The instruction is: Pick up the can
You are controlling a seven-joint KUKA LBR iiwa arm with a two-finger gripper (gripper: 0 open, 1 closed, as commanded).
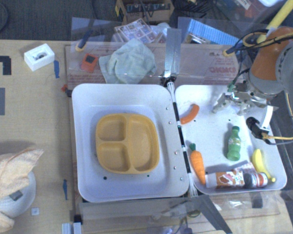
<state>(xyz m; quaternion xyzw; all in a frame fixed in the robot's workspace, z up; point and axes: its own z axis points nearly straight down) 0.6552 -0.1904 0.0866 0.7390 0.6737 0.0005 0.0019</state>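
My pincer [233, 105] hangs over the far right part of the right-hand bin [210, 130]. Its metal fingers [219, 104] are spread apart and there is nothing between them. My grey wrist, with its orange band, comes in from the right above it, trailing yellow and black cables.

The can [234, 179] is well away from my pincer. It lies on its side along the bin's near wall, its long axis running left to right. Its label is orange and white, and its right end looks dark, though the print is too small for me to read.

A carrot [198, 165] lies just beside the can's left end, close to the bin's left wall, with its green top pointing away from the near wall. A banana [260, 164] lies near the can's right end, against the right wall. A small green bottle [233, 143] lies between my pincer and the can, apart from both. A reddish-orange piece that I take for a toy sausage [189, 113] rests near the far left corner of this bin.

The left-hand bin [83, 130] holds a yellow divided plate [128, 143] near its middle. Behind the bins a pale green cloth [129, 62] lies crumpled on the bench.
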